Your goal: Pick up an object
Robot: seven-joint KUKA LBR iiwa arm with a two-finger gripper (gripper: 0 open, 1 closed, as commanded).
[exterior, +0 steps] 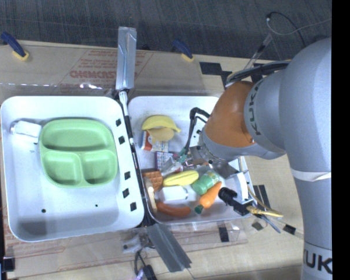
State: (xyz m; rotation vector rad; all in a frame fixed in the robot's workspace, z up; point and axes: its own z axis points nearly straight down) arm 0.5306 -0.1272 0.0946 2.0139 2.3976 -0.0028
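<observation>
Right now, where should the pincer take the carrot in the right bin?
Probably the carrot's orange middle, coming from above, fingers across its width. It lies flat and slanted on the pile, green tip low-left, with the green bottle close alongside, so side entry looks crowded.

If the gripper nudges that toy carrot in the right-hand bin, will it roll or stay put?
The carrot looks rounded and tapered, so it would probably roll in a curve. It lies crowded against the green piece and other toys, which may check it. Its smooth-looking, likely plastic surface could slip between fingers.

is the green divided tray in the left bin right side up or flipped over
Right side up: the green divided tray in the left bin shows its three hollow compartments facing the camera.
</observation>
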